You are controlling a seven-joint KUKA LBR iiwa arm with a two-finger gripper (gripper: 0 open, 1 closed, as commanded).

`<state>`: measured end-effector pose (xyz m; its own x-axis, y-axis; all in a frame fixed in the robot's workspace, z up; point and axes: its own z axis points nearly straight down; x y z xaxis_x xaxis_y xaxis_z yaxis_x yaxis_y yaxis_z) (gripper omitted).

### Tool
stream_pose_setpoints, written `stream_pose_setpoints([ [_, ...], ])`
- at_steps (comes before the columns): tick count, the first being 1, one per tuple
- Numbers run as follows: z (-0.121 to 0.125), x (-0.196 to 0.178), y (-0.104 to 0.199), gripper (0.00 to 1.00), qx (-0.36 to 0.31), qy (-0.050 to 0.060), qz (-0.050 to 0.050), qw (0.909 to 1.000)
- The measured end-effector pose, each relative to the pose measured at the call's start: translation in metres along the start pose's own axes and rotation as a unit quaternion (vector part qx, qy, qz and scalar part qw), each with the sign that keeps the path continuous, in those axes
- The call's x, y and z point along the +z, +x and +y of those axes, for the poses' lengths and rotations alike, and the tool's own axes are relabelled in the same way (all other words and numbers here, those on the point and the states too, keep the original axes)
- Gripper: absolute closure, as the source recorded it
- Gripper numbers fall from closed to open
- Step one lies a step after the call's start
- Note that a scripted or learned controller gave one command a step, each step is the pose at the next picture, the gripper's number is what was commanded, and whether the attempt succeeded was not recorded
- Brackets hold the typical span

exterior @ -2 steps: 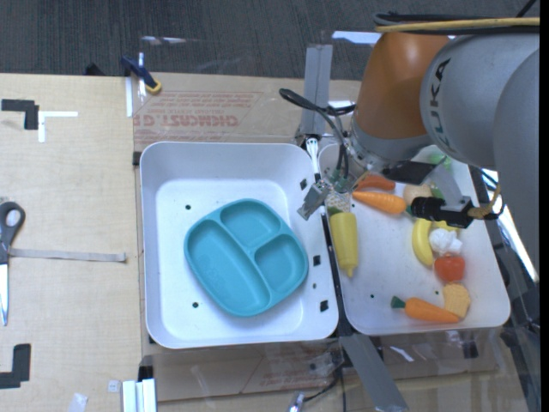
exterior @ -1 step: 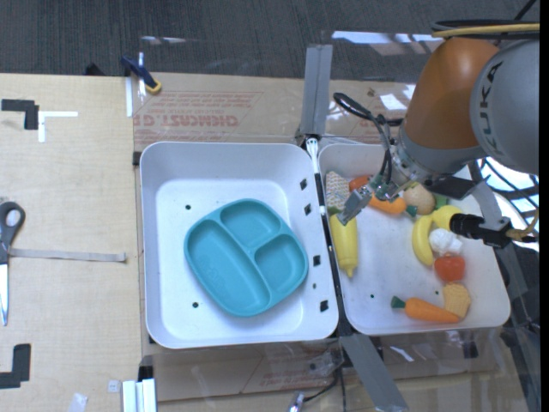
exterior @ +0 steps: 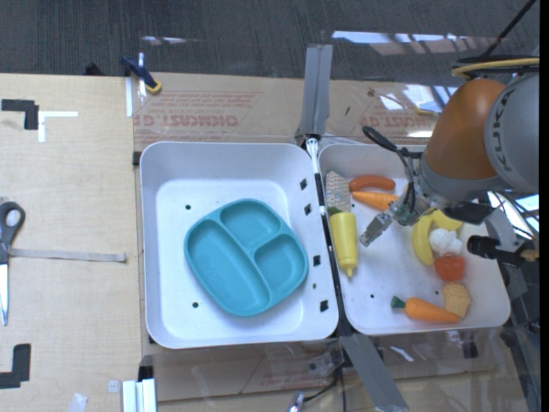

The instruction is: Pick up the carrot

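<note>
Though flat, carrot (exterior: 426, 311) leaf-end left

This looks like a robotics lab: a KUKA arm (exterior: 489, 136) at 3 o'clock over a plywood bench (exterior: 60, 230) with two white bins (exterior: 154, 256), toy food, taped markers and scissors (exterior: 7, 256) at 9 o'clock.

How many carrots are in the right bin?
2: one orange carrot near the front edge, another orange carrot at the back beside the gripper. The arm may hide more.
</note>
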<state>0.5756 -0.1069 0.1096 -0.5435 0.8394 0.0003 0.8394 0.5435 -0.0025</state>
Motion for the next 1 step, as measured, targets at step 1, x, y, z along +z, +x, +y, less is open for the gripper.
stream_pose_setpoints([
  [1, 0.0370, 0.0134, -0.0305, 0.00, 0.097, -0.002, -0.002, 0.9953],
])
